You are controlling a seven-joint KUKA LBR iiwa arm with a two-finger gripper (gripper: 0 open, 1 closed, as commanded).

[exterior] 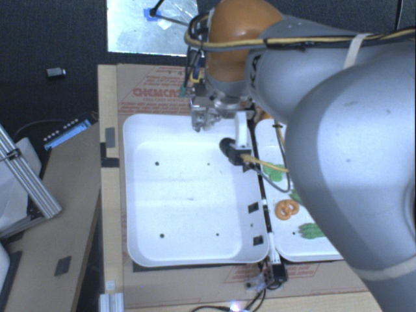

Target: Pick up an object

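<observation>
"Looking for something to pick: where is the gripper (205, 118)?"

"Upper middle of the frame, over the upper rim of the left bin (133, 194), at the end of the grey arm (344, 148). Released or clenched, I cannot tell; it is too small and blurred. I see nothing held in it."

"And the objects?"

"In the right bin (289, 251), toward the lower right of the frame. An orange pretzel-shaped piece (286, 208) lies just past the divider. A green piece (312, 231) sits just below and right of it, long axis roughly left to right, partly under the arm. A green strip (275, 169) shows higher up."

"So which way?"

"Down and right from the gripper, across the divider between the bins. I judge the green strip nearest and the pretzel-shaped piece next. The arm hides the rest of that bin."
</observation>
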